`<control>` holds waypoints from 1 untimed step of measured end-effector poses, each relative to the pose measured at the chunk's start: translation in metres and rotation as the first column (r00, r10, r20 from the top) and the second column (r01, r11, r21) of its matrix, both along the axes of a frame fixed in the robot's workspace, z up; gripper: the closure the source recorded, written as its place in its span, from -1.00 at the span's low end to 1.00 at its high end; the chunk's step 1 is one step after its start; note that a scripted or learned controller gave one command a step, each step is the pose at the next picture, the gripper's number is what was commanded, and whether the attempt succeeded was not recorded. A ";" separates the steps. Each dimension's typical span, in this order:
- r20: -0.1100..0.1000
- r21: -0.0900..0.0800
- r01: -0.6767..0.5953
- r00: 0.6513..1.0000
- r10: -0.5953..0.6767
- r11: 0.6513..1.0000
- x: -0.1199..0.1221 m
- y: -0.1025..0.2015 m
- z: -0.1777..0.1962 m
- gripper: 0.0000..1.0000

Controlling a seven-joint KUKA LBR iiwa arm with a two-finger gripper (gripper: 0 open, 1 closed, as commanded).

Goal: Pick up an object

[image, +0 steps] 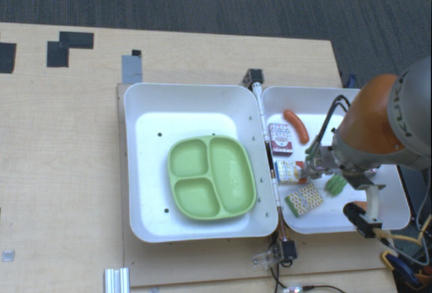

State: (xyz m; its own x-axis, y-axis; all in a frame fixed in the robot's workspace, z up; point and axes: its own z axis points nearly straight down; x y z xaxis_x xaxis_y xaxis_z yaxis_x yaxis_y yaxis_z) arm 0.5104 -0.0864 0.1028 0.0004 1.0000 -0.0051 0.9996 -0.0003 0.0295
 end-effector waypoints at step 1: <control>0.000 0.000 0.000 1.000 0.000 1.000 0.000 0.000 0.000 -1.00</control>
